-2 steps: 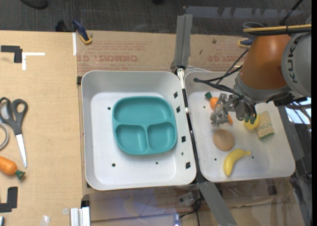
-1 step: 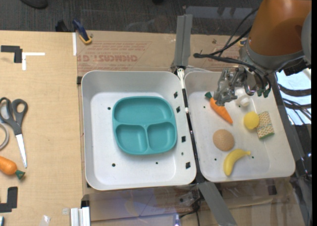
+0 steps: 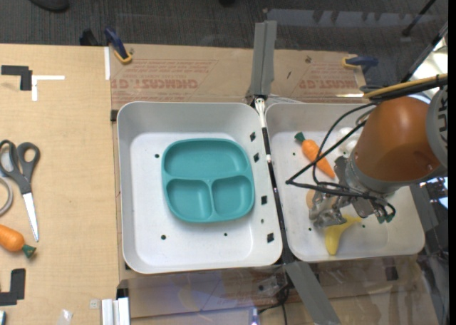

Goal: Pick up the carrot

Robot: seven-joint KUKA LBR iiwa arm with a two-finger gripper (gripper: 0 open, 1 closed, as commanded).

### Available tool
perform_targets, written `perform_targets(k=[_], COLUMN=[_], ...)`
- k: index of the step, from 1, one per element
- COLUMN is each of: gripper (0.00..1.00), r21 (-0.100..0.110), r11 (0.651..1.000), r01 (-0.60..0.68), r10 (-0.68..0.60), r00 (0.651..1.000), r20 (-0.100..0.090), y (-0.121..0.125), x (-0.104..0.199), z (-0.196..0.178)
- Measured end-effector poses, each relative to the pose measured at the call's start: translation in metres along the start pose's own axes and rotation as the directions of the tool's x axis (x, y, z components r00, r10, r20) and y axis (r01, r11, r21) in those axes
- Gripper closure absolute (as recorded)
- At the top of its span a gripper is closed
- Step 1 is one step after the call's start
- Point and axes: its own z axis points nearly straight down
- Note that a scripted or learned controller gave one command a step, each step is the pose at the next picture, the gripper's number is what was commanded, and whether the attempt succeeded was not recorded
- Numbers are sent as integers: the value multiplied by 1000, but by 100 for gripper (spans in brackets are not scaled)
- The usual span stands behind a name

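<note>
An orange carrot (image 3: 313, 152) with a green top lies in the right bin (image 3: 406, 241), near its back left part, and black cables cross its lower end. My gripper (image 3: 324, 211) hangs low over the bin floor, just in front of the carrot and apart from it. The arm's orange band (image 3: 395, 138) rises to the right of the carrot. A second carrot (image 3: 10, 239) lies on the wooden bench at the far left edge.
A yellow banana-like item (image 3: 335, 234) lies under and in front of the gripper. The left bin (image 3: 135, 195) holds a teal divided tray (image 3: 209, 179). Scissors (image 3: 21, 174) lie on the bench at far left.
</note>
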Motion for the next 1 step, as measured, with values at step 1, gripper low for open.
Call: perform_targets(k=[1], gripper=[100], r21=[1], r11=[994], r01=[109], r10=[-109], r00=[994], r20=[3], y=[-22], x=[18], z=[-169])
